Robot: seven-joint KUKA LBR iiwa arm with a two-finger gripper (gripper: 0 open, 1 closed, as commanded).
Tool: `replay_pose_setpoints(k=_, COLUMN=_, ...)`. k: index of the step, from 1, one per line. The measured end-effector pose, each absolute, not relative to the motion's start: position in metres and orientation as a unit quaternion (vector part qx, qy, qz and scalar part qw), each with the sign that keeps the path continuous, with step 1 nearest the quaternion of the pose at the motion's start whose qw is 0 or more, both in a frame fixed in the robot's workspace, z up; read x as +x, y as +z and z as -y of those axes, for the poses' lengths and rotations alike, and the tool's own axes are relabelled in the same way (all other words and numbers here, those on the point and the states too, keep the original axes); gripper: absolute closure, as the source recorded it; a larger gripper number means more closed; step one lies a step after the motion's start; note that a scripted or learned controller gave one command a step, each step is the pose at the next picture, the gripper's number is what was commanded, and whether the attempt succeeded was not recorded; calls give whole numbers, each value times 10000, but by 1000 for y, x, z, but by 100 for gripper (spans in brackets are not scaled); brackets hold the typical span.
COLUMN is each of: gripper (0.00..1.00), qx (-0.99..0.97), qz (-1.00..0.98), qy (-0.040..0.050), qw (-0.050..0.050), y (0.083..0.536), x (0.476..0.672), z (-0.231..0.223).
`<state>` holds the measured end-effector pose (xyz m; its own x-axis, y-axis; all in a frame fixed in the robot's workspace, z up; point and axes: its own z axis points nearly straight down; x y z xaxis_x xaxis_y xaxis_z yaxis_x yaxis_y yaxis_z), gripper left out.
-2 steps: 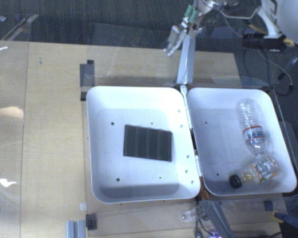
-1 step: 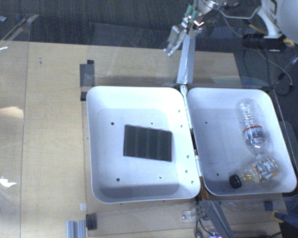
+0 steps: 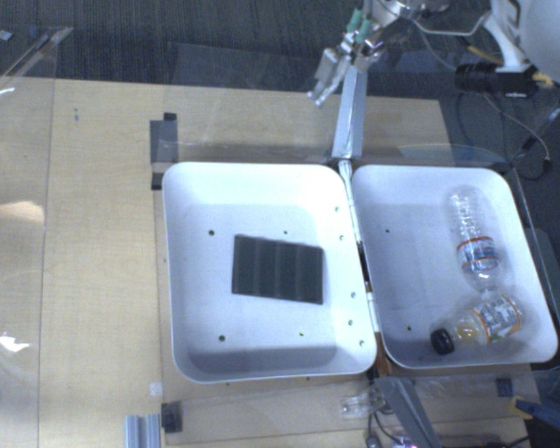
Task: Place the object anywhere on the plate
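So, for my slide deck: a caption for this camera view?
Gripper raised behind two white bins; dark ribbed rectangular plate left, two clear plastic bottles right.

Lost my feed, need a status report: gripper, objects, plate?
Gripper up behind the bins, nothing between fingers. Two bottles lying in right bin. Dark plate in left bin, nothing on it.

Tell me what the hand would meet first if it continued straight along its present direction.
The hand points down and left, above the bench behind the bins. It would probably meet the bench first, just behind the left bin. Depth is unclear, so this is uncertain.
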<state>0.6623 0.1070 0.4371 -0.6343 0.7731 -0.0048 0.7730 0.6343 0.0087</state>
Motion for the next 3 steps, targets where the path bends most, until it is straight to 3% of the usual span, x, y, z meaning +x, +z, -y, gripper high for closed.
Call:
replay_pose_setpoints(k=1, gripper=0, qx=4140, qz=-9103, qy=31, qw=46, y=438, x=666, z=-123)
replay_pose_setpoints(k=2, gripper=0, qx=3901, qz=-9207, qy=33, qw=40, y=437, x=665, z=-179)
replay_pose_setpoints(k=3, gripper=0, qx=3901, qz=-9208, qy=31, qw=39, y=437, x=664, z=-179)
